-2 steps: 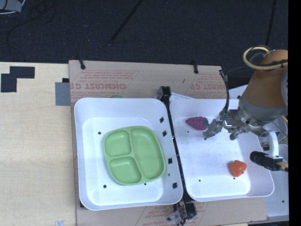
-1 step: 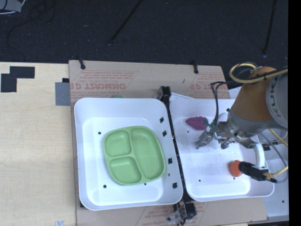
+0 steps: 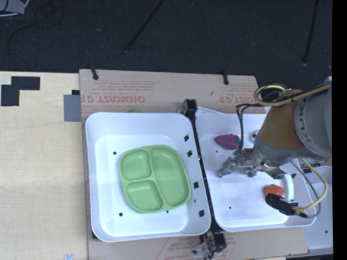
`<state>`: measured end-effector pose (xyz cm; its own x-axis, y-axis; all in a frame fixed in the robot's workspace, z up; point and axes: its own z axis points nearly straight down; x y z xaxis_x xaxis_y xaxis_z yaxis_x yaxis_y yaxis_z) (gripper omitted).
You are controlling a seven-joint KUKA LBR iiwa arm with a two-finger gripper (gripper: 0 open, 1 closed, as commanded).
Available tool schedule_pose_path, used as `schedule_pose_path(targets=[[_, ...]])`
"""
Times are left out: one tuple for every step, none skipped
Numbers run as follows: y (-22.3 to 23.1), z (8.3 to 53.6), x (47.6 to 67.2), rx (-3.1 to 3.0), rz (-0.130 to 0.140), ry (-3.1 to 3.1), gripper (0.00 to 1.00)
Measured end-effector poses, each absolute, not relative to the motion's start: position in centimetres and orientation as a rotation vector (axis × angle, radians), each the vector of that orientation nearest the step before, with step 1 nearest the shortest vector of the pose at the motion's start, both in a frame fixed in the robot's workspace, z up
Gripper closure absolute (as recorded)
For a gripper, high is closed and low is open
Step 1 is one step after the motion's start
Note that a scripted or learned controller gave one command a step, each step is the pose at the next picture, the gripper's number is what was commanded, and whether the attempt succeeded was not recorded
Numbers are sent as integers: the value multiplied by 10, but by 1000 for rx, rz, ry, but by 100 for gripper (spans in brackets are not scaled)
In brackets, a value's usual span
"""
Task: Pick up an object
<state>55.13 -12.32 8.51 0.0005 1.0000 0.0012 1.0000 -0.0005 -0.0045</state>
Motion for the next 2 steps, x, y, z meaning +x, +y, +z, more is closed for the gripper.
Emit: schedule_pose_path(targets=[[-125,98,552,-2226,2,-2212,100],[-125,160,557,-2222,-2,-2223,100]])
